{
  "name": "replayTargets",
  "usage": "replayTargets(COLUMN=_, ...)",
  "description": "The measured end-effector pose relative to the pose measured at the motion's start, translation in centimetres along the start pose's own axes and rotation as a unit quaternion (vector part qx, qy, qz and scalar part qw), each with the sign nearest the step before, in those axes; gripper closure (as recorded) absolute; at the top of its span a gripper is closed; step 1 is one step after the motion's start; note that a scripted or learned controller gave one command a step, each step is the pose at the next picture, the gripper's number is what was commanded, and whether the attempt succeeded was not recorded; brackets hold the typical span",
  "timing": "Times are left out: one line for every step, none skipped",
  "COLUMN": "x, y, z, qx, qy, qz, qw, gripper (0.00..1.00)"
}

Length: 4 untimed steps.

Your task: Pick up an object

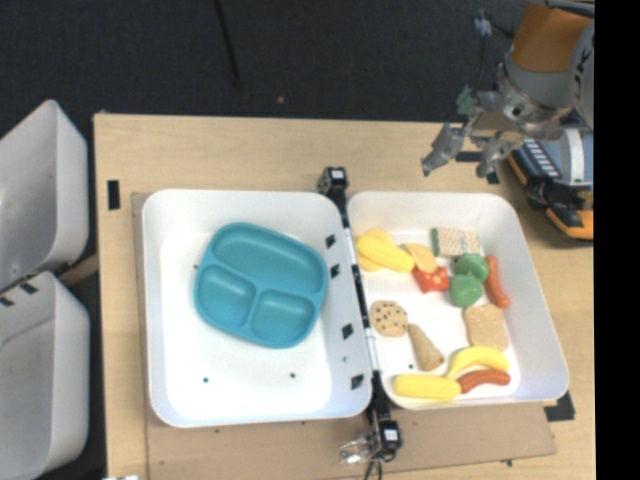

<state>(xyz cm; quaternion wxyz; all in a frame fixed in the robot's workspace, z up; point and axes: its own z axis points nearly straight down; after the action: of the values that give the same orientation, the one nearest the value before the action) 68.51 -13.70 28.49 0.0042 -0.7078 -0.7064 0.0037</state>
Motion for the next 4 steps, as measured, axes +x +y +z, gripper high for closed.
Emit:
replayTargets(x=0.0, y=0.2, z=-0.9, qx=-0.007, qy=0.000, qz=-0.001, qw=1.0000, gripper=0.00)
replayTargets(x=0.4, y=-0.7, z=4.7, qx=-0.004, qy=-0.001, qz=0.000, qw=1.0000, gripper=0.00)
replayTargets(x=0.5, y=0.1, z=10.6, qx=-0.004, qy=-0.001, qz=-0.002, qw=1.0000, gripper=0.00)
replayTargets(x=-0.3, y=-0.5, z=15.3, qx=-0.005, qy=-0.002, qz=0.000, qw=1.0000, gripper=0.00)
